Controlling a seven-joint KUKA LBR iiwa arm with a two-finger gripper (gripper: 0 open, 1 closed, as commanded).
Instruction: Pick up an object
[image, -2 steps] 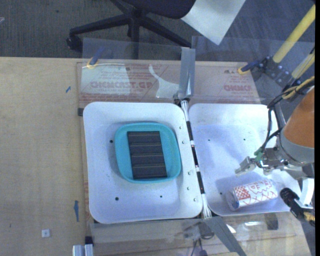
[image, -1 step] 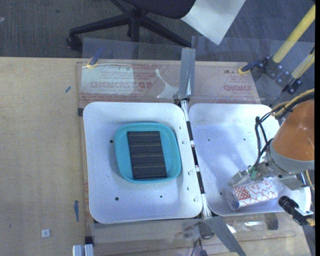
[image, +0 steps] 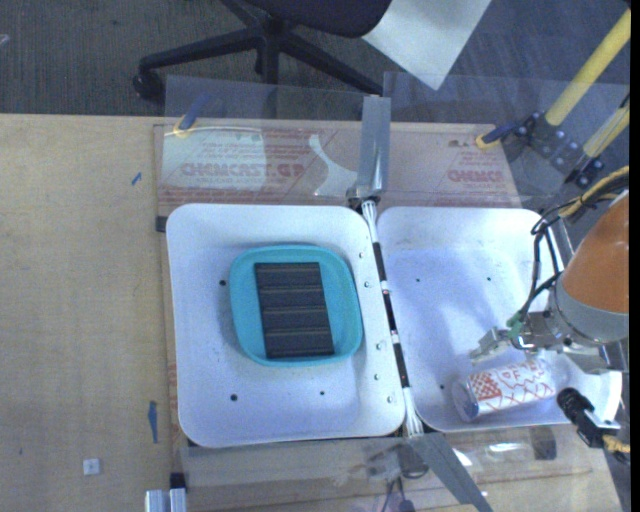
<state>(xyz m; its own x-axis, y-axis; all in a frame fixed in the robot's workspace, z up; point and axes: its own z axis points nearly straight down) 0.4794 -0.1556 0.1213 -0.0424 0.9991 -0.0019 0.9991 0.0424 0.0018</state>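
Wooden tabletop (image: 70, 300) carries two shallow white bins side by side, with the legs of one office chair (image: 290, 40) on the grey floor beyond its far edge. One object lies in the right bin (image: 440, 260): a single cylindrical can (image: 505, 388) with a red-and-white pattern, resting on its side near that bin's front wall. Just above the can, toward the bin's right side, hangs the end effector (image: 497, 342), with one pale fingertip pointing left over the white floor; it sits close to the can but the can is not between its fingers, and whether those fingers are spread or pressed together I cannot tell. Behind it, the arm's orange band (image: 605, 262) and grey wrist rise at the bin's right rim, with black cables looping alongside. Beyond the can, across the divider, the left bin (image: 200, 400) holds one teal square tray (image: 296, 303) with one dark ribbed insert (image: 292, 310) seated in it, roughly central in that bin.
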